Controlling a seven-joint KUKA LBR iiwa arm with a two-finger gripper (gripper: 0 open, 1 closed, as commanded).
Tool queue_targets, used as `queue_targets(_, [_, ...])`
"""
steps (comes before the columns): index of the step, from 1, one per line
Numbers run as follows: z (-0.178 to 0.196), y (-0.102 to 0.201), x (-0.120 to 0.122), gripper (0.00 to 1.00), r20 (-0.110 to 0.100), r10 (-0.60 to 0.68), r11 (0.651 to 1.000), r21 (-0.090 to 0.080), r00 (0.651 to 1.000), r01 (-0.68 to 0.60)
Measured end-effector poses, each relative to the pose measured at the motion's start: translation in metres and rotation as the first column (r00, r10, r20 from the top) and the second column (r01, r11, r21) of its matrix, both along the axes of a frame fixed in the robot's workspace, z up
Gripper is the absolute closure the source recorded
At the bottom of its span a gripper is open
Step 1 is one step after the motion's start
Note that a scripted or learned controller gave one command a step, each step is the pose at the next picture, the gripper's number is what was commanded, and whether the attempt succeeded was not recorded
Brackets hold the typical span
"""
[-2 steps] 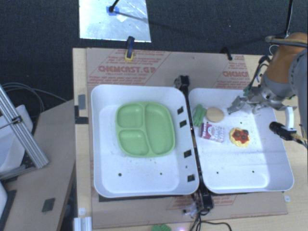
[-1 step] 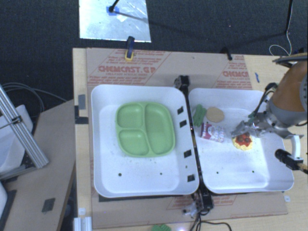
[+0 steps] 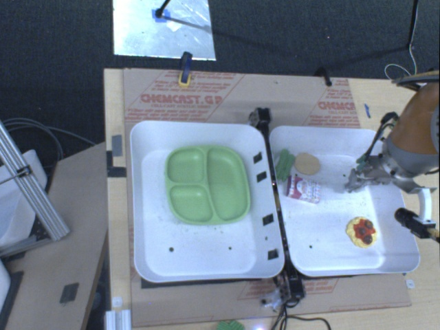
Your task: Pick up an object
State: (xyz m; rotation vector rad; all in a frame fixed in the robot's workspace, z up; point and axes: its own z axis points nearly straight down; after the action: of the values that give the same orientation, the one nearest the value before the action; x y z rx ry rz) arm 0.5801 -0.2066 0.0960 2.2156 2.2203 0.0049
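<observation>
Tool [image 3: 355,181] low over the right bin [image 3: 330,263], nothing seen between its fingers.

Reaches in from the right, grey wrist under the orange band, tipped down toward the bin floor and hanging close above bare white just inside the far right part. Fingers too small and blurred to call open or closed — cannot tell. Candidates sit loose in that same bin, likely scattered so any can be picked: pizza toy [image 3: 361,231] nearer the front, just below the tool; red-and-white packet [image 3: 303,188] to its left; tan round cookie [image 3: 307,163] and green piece [image 3: 284,163] by the divider. Left bin [image 3: 148,253] carries the green divided plate [image 3: 207,184], well apart from the action. Looks like a descent onto open floor, between packet and pizza toy, touching neither.
</observation>
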Motion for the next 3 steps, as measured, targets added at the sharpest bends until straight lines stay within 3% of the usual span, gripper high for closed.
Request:
queue_targets(1, [0.0, 0.0, 0.0, 0.0, -0.001, 0.0, 1.0, 0.0, 1.0, 0.0])
queue_targets(2, [0.05, 0.029, 0.038, 0.0, 0.002, 0.005, 1.0, 0.0, 1.0, -0.005])
queue_targets(3, [-0.014, 0.066, 0.052, 0.0, -0.005, 0.005, 1.0, 0.003, 1.0, -0.005])
